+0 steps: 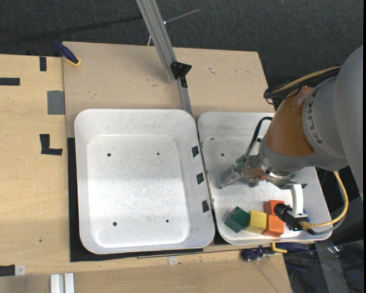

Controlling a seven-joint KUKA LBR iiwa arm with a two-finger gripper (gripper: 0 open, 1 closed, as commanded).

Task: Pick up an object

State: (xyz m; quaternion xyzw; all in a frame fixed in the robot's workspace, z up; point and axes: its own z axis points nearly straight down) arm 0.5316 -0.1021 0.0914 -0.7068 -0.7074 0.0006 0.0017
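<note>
Gripper [232,174], how wide I cannot tell, hangs above-left of green block [236,219] and yellow block [257,221].

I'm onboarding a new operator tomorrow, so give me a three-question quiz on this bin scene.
1. True or false: the green block lies in the right bin.
2. Which block sits directly between the green block and the orange block? A) blue B) yellow C) white
3. Fill in: the gripper hangs over the ____ bin.

Key:
1. True; it lies near that bin's front edge.
2. B; the yellow block touches both.
3. Right; the left bin is away from the arm.
</note>
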